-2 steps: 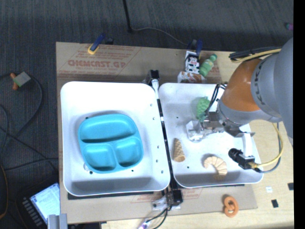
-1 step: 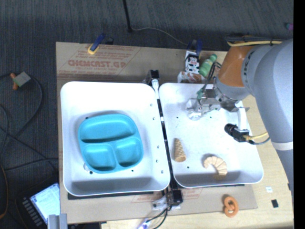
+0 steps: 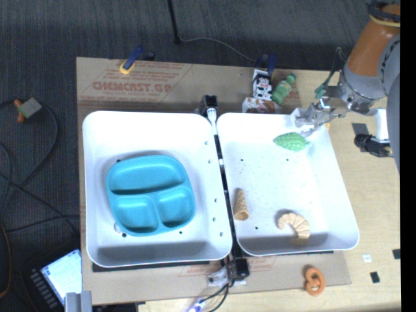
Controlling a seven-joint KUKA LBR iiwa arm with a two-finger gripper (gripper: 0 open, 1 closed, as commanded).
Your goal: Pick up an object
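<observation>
The gripper (image 3: pixel 311 119) is seen just above the green leaf (image 3: pixel 290 141), at the right bin's (image 3: pixel 338 194) far corner. Its state cannot be told. A grasp could be spoiled if the bin wall is struck.

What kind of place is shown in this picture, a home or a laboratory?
Most likely a robot lab: a robot arm reaches over two white bins on a bench holding toy food such as a croissant, with loose cables on carpet.

I cannot resolve the gripper (image 3: pixel 311 117) fingers; the arm (image 3: pixel 377 44) is cut off at the right edge.
</observation>
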